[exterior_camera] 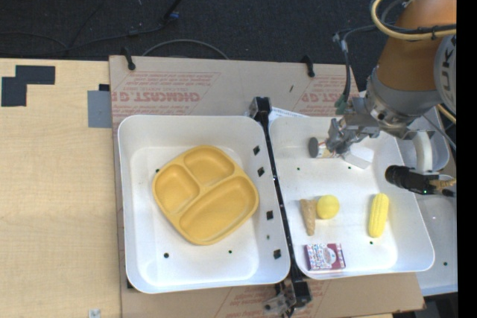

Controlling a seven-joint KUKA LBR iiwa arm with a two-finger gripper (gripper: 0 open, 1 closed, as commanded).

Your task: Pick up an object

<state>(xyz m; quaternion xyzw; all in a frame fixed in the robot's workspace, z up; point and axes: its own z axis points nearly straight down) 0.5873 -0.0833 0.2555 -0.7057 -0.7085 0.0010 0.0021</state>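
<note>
My gripper [335, 144] hangs low over the far part of the right bin [417, 253], under the grey and orange arm. A small dark grey piece [314, 147] sits just to its left; I cannot tell whether it is a loose object or part of the gripper. Nearer the front of that bin lie a yellow ball [328, 206], a tan cone-shaped piece [308, 215] touching the ball's left side, a yellow corn cob [378, 214] and a small red and white packet [324, 256]. All of these lie apart from the gripper.
The left bin [141, 160] holds a yellow divided plate [205, 194]. A black divider bar [272, 182] runs between the two bins. Wooden bench top lies to the left.
</note>
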